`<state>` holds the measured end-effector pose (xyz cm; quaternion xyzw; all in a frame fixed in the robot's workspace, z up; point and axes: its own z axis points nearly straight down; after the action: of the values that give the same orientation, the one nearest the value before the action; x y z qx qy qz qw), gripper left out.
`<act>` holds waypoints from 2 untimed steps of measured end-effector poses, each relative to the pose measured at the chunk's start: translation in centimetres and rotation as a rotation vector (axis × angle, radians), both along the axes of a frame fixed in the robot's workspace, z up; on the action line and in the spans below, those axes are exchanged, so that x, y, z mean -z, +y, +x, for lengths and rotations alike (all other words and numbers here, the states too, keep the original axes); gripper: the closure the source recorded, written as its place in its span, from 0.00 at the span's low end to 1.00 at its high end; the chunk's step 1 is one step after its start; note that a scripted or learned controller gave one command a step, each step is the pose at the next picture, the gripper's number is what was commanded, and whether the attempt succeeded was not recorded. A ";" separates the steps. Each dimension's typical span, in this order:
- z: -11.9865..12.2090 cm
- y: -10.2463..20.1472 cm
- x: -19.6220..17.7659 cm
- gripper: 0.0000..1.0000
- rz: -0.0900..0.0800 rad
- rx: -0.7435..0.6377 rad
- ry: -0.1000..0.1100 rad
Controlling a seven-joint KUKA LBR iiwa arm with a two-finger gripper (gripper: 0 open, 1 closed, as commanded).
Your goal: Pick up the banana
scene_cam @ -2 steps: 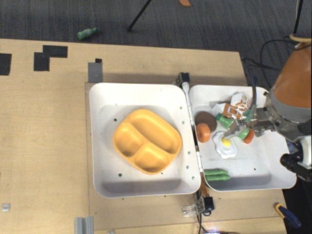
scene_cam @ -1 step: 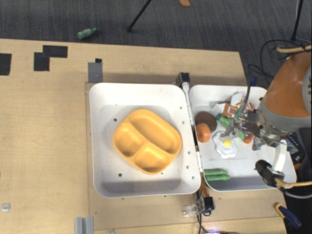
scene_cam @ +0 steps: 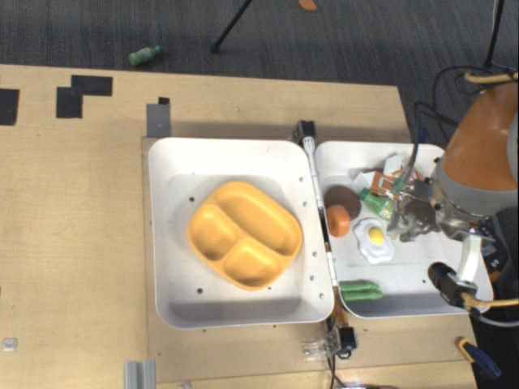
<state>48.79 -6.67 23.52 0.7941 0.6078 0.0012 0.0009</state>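
**Looking Down on a Cluttered Right Bin**

Looking first at a pale wooden bench (scene_cam: 81, 258), smooth and matte, carrying a few black tape patches (scene_cam: 81, 91) near its far left edge. Seeing beyond it a dark ribbed carpet (scene_cam: 365, 31), crossed by a thin black stand leg (scene_cam: 243, 13).

Finding two shallow white bins side by side: the left bin (scene_cam: 162, 217), glossy with rounded corners, holding a yellow divided dish (scene_cam: 243, 233) of moulded plastic, three-sectioned and lying at a slant; the right bin (scene_cam: 422, 306), holding small clutter.

Noting the arm (scene_cam: 486, 144) reaching in from the right, orange above grey, hanging over the right bin with the gripper (scene_cam: 405, 213) low among the items. Not managing to read the gripper's state, nor to pick out the banana in the clutter around the gripper.

Picking out, in the right bin, a brown rounded lump (scene_cam: 342, 197) touching an orange ball (scene_cam: 338, 221), a white-and-yellow fried egg (scene_cam: 375, 237) just beside them, and a green pod (scene_cam: 359, 290) near the front wall.

Spotting on the carpet a small green object (scene_cam: 144, 54) and an orange scrap (scene_cam: 307, 4), well apart.
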 end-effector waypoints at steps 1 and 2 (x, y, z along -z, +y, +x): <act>-0.1 -0.6 1.5 1.00 -0.001 -0.506 0.001; -0.1 -0.6 1.5 0.00 -0.001 -0.506 0.001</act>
<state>48.71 -7.27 21.99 0.6168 0.7871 0.0007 0.0008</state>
